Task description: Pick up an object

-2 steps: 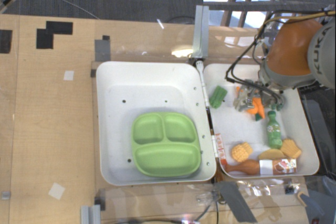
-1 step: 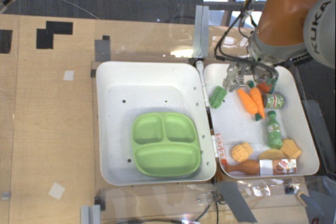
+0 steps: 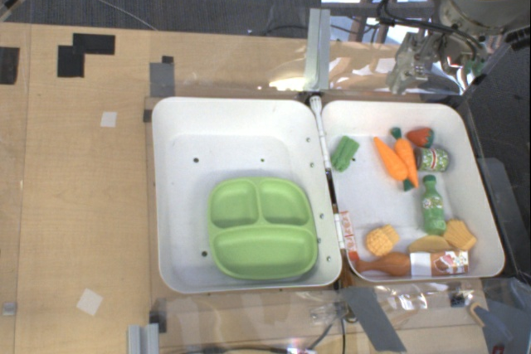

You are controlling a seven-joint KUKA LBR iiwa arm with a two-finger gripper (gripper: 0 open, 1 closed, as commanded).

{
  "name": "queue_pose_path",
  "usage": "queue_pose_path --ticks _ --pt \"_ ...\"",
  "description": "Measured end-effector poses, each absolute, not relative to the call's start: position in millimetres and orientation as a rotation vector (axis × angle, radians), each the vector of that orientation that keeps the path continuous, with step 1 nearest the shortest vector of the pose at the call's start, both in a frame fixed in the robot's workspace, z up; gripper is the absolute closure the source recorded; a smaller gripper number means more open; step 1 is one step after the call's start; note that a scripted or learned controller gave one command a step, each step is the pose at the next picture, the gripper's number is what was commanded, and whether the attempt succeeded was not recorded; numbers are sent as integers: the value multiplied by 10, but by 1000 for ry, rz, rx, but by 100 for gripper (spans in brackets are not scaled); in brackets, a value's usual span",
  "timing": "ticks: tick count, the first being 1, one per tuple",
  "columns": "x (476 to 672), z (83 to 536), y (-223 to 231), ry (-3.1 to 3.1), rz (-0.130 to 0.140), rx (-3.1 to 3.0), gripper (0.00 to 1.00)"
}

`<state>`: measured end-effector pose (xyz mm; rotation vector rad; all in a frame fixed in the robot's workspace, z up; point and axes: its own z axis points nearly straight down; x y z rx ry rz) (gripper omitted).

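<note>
- Gripper (image 3: 412,66): raised above the right bin's (image 3: 365,122) far rim; finger state cannot be determined.
- Carrots (image 3: 397,158), strawberry (image 3: 421,136): below fingers, apart.
- Green plate (image 3: 262,226): left bin (image 3: 182,137).

green divided plate (image 3: 263,228) in left white bin (image 3: 178,137), wooden bench (image 3: 75,203)
</note>
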<state>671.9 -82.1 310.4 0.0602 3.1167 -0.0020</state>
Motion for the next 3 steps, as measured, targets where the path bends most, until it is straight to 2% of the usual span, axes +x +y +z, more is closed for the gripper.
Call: queue_pose_path --ticks 1,2,3 --pt "6357 2749 -1337 3115 -4 -328 100" --pt "6675 3515 -1178 3096 -6 -406 100" --pt "6690 3639 -1168 3087 -7 -405 100"
